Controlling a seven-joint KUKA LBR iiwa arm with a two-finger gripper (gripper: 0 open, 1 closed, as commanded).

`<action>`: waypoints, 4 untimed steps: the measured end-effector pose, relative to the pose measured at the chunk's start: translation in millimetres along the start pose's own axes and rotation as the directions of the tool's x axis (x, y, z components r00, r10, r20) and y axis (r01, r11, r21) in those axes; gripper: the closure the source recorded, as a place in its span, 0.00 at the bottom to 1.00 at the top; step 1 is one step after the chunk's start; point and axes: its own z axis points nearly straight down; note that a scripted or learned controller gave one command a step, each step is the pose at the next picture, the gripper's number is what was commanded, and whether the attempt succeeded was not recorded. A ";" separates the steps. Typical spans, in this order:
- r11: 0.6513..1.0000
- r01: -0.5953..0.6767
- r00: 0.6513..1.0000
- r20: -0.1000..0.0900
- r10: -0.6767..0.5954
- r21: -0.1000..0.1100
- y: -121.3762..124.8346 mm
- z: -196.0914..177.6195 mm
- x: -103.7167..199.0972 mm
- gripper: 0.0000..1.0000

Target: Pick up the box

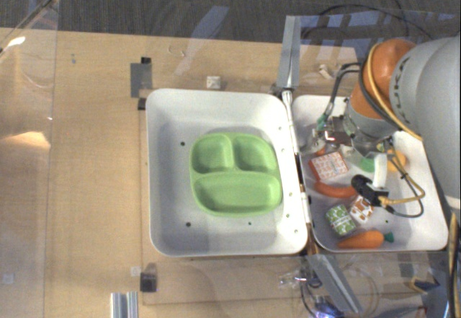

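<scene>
The gripper hangs low over the far left part of the right bin; whether it grips anything I cannot tell, the wrist hides it. The box, red-and-white patterned, lies just near of it in that bin, resting against a red sausage-like piece. Nearer still sit a green-and-white cube, a small patterned block and a carrot. The left bin holds a green divided tray. The arm comes in from the right, its grey bulk and orange band covering the right bin's far right corner
</scene>
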 end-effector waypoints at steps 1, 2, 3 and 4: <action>1.000 0.007 1.000 -0.001 -0.007 -0.001 -24.1 -0.9 -25.4 0.00; 1.000 0.010 1.000 0.002 -0.009 -0.010 -20.7 -13.6 -25.9 1.00; 1.000 -0.011 1.000 -0.004 0.011 0.016 -27.0 -93.7 40.8 1.00; 1.000 -0.010 1.000 -0.003 0.010 0.017 -27.3 -93.4 40.5 0.00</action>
